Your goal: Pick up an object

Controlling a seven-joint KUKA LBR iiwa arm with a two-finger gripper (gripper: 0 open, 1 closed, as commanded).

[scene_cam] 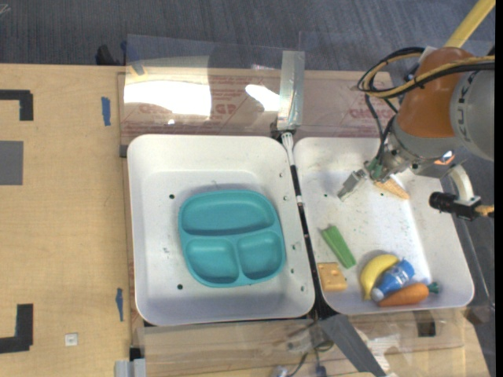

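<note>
Right bin [440, 234] — gripper [369, 177] above.

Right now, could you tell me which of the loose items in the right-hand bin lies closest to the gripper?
The green stick is closest to the gripper, lying alone mid-bin. The tan block, yellow banana, blue piece and orange carrot cluster farther along the bin's near edge.

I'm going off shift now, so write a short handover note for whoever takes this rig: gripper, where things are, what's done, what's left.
Gripper: hangs over the back of the right bin; nothing seen between its fingers, and open or shut is unclear.
Things: green stick, tan block, banana, blue bottle and carrot all lie at the right bin's front. Teal divided plate sits in the left bin.
Done: nothing lifted.
Left: grasp one object and raise it.
</note>
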